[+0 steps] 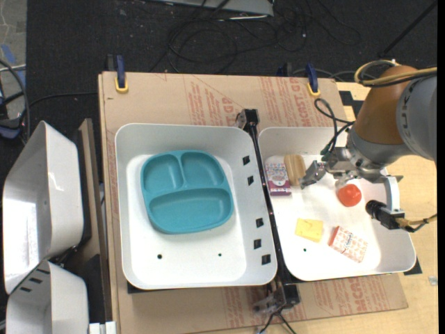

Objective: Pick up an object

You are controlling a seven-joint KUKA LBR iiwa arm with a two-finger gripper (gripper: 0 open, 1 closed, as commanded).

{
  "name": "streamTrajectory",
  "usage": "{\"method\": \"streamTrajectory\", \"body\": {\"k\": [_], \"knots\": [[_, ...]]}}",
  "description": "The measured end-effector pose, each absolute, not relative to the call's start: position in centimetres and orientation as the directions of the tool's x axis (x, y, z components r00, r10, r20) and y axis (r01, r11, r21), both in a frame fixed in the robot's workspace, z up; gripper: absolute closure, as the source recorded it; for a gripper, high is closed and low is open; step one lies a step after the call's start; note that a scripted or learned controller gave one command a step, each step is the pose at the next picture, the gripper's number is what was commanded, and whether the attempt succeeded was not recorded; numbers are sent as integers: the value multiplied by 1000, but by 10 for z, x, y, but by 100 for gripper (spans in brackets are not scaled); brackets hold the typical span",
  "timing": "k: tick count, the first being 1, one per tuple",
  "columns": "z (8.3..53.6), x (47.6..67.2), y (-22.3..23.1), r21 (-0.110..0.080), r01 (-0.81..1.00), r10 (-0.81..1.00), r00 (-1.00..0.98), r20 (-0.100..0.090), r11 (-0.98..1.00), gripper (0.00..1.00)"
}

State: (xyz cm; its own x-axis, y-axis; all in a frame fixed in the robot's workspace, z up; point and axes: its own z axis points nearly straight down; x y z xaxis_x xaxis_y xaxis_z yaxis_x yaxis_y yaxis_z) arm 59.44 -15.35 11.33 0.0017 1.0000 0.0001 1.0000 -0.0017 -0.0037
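Note:
In the right bin (389,259) lie a red-orange ball (350,195), a yellow block (309,229), a red patterned packet (348,243), a purple and white packet (278,176) and a tan wooden block (294,168). My gripper (327,178) hangs low over the upper middle of this bin, between the tan block and the ball. It is open, with nothing between its fingers. The ball sits just right of and below it, and the tan block lies just to its left.
The left bin (132,207) holds a teal divided plate (186,191). A black divider (261,193) runs between the two bins. The grey arm with its orange band (382,113) reaches in from the upper right. White tubs (42,193) stand off the bench at far left.

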Motion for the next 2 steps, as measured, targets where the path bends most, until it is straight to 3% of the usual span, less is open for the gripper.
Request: {"method": "streamTrajectory", "body": {"k": [1, 2], "knots": [[126, 596, -153, 1, 1000, 1000, 1, -1, -1, 100], [169, 600, -155, 4, 1000, 1000, -2, -1, 2, 100]]}}
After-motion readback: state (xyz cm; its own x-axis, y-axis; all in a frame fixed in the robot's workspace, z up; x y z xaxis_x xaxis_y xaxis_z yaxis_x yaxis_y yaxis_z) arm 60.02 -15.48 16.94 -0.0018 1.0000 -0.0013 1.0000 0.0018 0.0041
